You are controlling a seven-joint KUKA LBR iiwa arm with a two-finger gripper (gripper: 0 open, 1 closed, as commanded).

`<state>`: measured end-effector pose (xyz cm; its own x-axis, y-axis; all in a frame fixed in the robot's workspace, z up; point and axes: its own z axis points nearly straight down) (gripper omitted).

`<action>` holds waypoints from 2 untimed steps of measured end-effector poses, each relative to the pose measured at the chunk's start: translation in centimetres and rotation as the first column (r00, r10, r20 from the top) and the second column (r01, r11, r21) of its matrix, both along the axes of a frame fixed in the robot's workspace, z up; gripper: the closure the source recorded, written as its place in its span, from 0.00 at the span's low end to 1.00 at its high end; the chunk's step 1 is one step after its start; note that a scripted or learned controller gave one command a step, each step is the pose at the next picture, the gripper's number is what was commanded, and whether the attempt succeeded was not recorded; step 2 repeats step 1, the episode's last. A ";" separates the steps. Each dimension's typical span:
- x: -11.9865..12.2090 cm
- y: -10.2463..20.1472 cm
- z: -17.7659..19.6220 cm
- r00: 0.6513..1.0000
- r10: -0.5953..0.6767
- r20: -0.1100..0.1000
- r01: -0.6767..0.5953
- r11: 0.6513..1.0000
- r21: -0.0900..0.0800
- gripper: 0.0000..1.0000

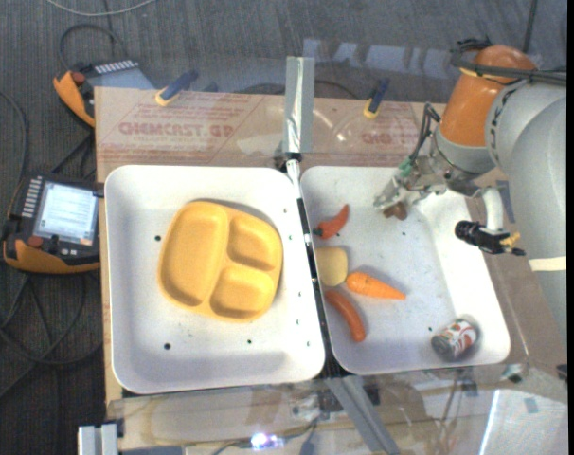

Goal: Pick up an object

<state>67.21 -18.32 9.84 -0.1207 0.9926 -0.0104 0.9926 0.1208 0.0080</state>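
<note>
The can [455, 337] lies well apart from the jaws [398, 200], whose state I cannot tell.

Two bins sit side by side on the table [126, 131]. The left bin [126, 349] holds a compartment tray [223, 259] near its middle. In the right bin [439, 282], a chili pepper [334, 221] lies toward the back left, a potato [331, 265] just in front of it, a carrot [374, 286] just right of the potato, and a sausage [348, 315] in front of both. A can [455, 337] lies on its side in the front right corner. The end effector [401, 195] hangs over the bin's back edge. A teach pendant [55, 223] rests on the floor left of the table.
</note>
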 end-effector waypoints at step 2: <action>-0.3 5.1 8.0 0.999 -0.042 -0.011 0.042 0.999 0.010 1.00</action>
